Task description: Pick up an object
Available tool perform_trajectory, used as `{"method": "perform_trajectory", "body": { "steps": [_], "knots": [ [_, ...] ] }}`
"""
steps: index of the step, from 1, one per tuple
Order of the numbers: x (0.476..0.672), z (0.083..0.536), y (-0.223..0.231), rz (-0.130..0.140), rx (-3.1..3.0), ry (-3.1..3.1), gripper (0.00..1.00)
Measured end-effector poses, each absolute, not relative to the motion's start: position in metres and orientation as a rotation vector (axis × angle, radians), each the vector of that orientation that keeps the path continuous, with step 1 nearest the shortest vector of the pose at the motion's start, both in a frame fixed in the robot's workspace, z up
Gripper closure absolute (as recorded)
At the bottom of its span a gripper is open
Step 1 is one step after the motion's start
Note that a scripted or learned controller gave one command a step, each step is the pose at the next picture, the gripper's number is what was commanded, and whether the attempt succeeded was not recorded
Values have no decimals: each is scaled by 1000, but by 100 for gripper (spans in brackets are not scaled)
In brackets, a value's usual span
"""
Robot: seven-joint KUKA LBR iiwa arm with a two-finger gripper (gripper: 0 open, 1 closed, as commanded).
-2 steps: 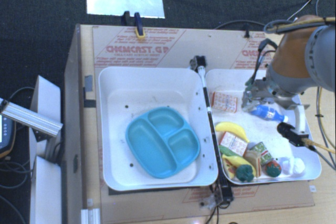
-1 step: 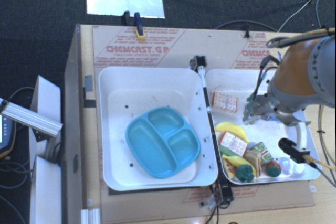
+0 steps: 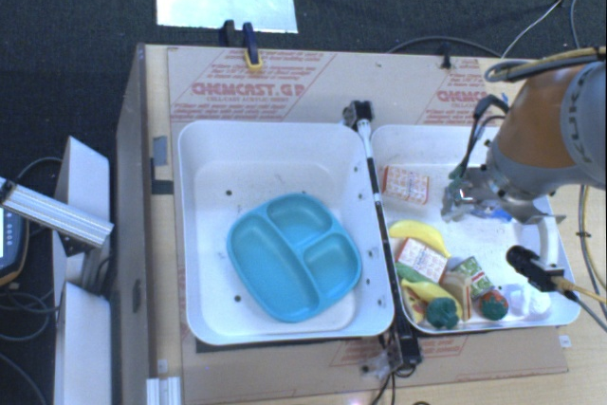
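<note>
Jaws at the arm's tip poised over the right bin (image 3: 427,147), toward its back; open or clenched, impossible to tell. Just left of them, on the bin floor, a small red-and-white box (image 3: 408,185). Heaped at that bin's front: a yellow banana (image 3: 417,232), a red-and-white carton (image 3: 420,256), a green ball (image 3: 441,311). Lying in the left bin (image 3: 218,166), a blue divided plate (image 3: 294,256). Both bins side by side on the counter (image 3: 285,85).

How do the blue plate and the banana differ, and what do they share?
The blue plate lies in the left bin; the banana lies in the right bin. The plate is far bigger than the banana. The plate lies alone, while the banana has other items packed close beside it. Both lie flat on a bin floor.
</note>
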State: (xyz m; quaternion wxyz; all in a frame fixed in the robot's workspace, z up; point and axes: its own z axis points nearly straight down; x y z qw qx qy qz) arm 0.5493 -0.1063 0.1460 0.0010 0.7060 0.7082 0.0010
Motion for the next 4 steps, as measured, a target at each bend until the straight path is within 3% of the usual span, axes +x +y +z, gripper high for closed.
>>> {"method": "perform_trajectory", "body": {
  "steps": [1, 2, 3, 4],
  "knots": [
    [549, 146, -106, 3, 2216, 2223, 0],
    [553, 113, -85, 0, 2218, 2225, 0],
    [550, 92, -82, 26, 2209, 2219, 0],
    [614, 85, -114, 2, 2215, 2223, 0]
  ]
}}
